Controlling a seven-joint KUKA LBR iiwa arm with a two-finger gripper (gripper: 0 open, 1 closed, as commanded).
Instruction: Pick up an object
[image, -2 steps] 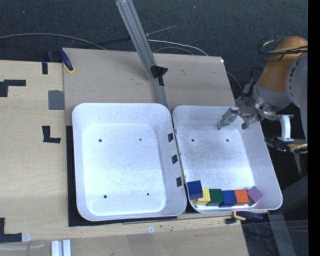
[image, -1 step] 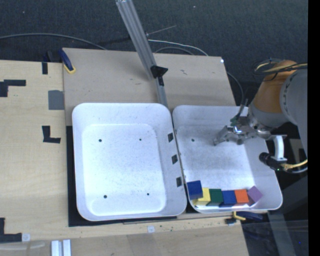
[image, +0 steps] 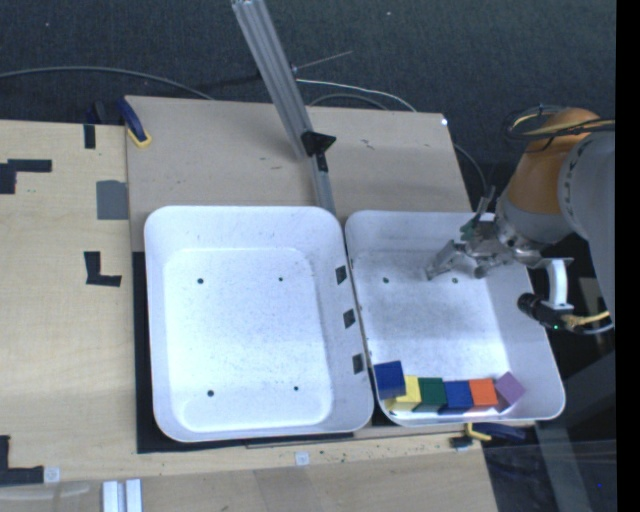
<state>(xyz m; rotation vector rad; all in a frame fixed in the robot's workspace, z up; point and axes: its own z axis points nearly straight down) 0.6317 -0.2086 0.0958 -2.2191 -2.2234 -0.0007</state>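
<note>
While the left bin (image: 245, 320) lies well off to the left of the jaws with nothing for them to take, everything worth grasping sits in the right bin (image: 400, 300), and all of it is crowded along that bin's near wall, well apart from the jaws and toward the camera. Going left to right along that row: a blue block (image: 388, 377) standing a little higher than the rest, a yellow block (image: 406, 396), a green block (image: 431, 391), a second blue block (image: 458, 394), an orange block (image: 483, 393) and a purple block (image: 509, 387), each touching or nearly touching its neighbour.

Further right and toward the far side of the bin, the gripper (image: 440, 268) hangs over bare white floor. How far the jaws stand apart cannot be told at this angle and size, and nothing is visible between them.

The main risk is the packing. With blocks pressed side by side and against the wall, a jaw has little room to slide down beside any one piece; it may land on top of a neighbour or jam against the bin wall, shoving the row instead of gripping it. The end pieces look like the safer targets.
</note>
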